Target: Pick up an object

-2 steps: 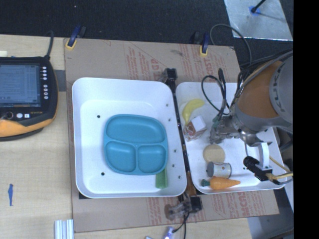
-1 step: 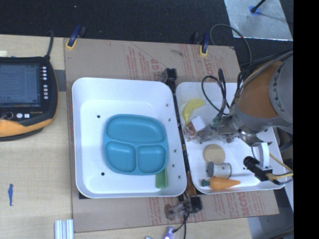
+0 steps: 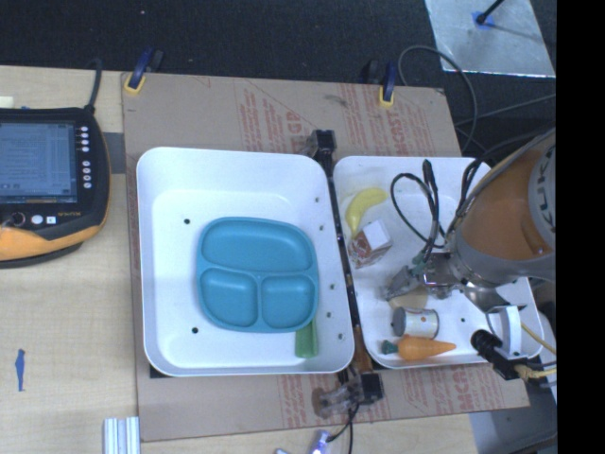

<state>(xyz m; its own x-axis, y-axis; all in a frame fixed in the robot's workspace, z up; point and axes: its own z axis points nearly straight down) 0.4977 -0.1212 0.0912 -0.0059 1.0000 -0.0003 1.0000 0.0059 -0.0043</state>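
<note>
The arm (image 3: 506, 220) reaches in from the right over the right bin (image 3: 354, 173), and its claw (image 3: 416, 282) hangs low near the middle of that bin. The metal parts there blur into one another, so whether the claw is spread or closed cannot be told, and nothing is plainly seen held in it.

The right bin holds several candidates. A banana (image 3: 364, 206) lies at the far left of the bin, curving from far to near. Just near of it sits a small packet (image 3: 369, 244) with a white face. A short cylinder (image 3: 418, 323) with a dark end lies just near of the claw, and a carrot (image 3: 425, 348) lies along the near wall, its long axis running left to right with the tip pointing right.

The left bin (image 3: 151, 253) carries a blue divided plate (image 3: 257, 272) at its middle and a green block (image 3: 305, 340) in its near right corner, both well apart from the claw.

The move most likely turns on the cylinder: it is the closest thing, lying straight toward the near side from the claw. A short shift nearward and a drop would probably put the claw over it. The carrot, just beyond and beside the cylinder, could get in the way of a clean grip.
</note>
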